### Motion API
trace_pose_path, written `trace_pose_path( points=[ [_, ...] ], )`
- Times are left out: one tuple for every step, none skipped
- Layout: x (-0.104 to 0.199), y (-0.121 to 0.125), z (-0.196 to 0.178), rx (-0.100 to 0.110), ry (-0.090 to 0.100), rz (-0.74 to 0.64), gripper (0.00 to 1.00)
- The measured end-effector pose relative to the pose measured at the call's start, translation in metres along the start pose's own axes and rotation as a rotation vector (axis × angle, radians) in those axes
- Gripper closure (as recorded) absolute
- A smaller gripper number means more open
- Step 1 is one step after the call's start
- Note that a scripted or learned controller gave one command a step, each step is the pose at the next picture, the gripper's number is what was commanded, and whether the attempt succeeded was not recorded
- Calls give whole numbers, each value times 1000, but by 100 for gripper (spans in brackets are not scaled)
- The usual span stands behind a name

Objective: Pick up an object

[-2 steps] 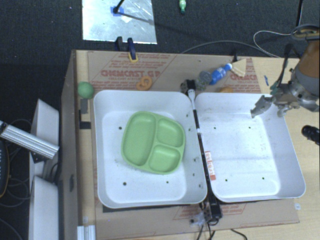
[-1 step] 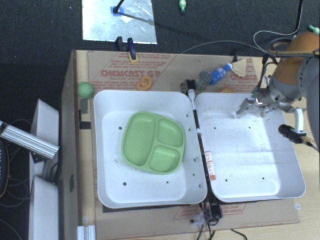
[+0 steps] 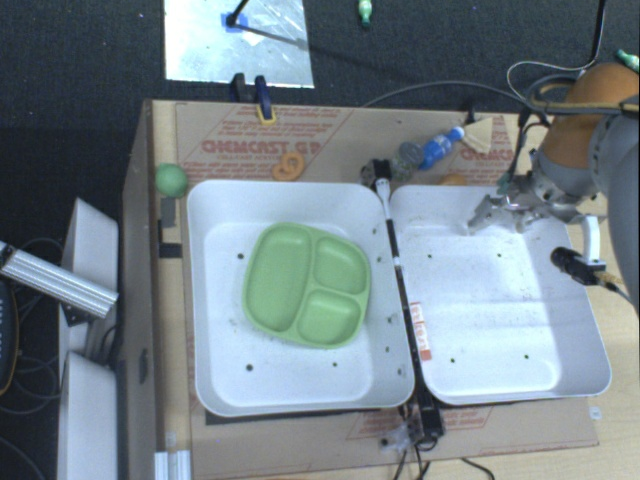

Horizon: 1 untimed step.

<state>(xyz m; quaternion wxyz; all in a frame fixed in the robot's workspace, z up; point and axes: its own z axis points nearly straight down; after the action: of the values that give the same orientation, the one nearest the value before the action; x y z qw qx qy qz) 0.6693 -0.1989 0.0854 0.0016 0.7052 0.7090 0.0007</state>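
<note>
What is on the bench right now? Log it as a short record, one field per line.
left bin: holds a green divided plate, lying flat near the middle
right bin: white, shallow, beside the left bin
arm: over the far right corner of the right bin
gripper: low over the right bin's far edge, nothing seen held
behind the bins: blue bottle, orange ring, green ball

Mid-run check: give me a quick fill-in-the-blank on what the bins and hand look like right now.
1. The green tray lies in the ____ bin.
2. The tray has ____ compartments.
3. The hand hovers over the ____ bin's far edge.
4. The ball beside the bins is ____.

Missing words: left; three; right; green
</note>
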Motion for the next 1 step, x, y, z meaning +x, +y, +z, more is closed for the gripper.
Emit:
trace_pose_path(
  points=[
    [-5, 0, 0, 1, 2, 1, 0]
  ],
)
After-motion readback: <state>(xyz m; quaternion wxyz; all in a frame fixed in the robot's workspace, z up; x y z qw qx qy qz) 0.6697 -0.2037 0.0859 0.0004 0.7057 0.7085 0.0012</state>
